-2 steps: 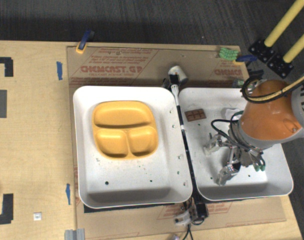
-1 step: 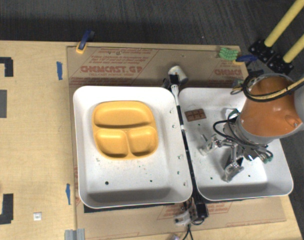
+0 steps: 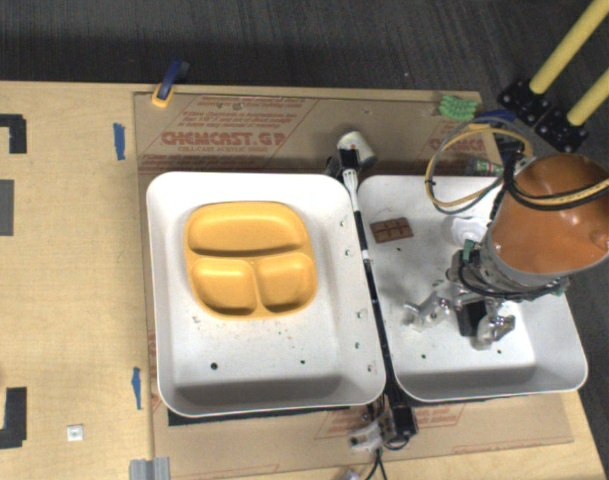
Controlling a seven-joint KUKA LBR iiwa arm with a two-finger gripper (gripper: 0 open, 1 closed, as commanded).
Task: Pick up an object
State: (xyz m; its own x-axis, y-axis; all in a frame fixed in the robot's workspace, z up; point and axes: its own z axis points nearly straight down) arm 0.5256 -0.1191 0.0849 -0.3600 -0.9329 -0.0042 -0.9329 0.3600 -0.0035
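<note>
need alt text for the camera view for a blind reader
A grey robot arm with an orange band reaches from the right into the right white bin, its gripper low over the bin floor near a small brown rectangular object. The left white bin holds a yellow three-compartment tray.

Wooden bench, two white bins

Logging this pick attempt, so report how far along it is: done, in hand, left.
Done: the arm has reached into the right bin, and the gripper is low over its floor.
In hand: nothing visibly held. A small brown object lies apart near the bin's upper left.
Left: grasp and lift an object. The yellow divided tray sits untouched in the left bin.
</note>
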